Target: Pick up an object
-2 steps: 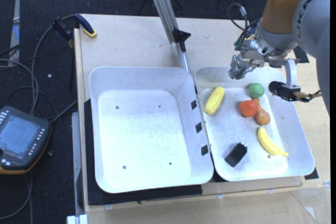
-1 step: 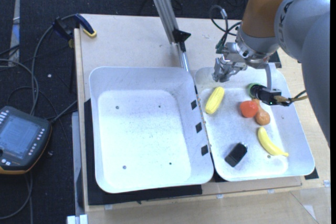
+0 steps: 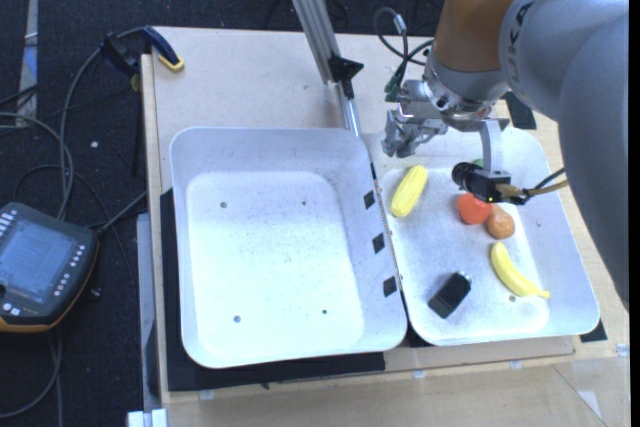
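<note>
Gripper [image 3: 400, 140] hangs above the right bin's [image 3: 560, 315] far corner, just beyond the corn cob [image 3: 408, 191]; can't tell its state. Your risk: descending there clips the bin wall, missing the cob.

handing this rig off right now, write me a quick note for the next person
Gripper: hovering over the far edge of the right bin, nothing visible between its fingers; open or shut is unclear.
Things, all in the right bin: corn cob just below the gripper, red piece and orange piece touching each other, banana, black block at the near side.
Done: nothing picked yet.
Left: descend, grasp one object, lift. The corn cob looks nearest.
</note>
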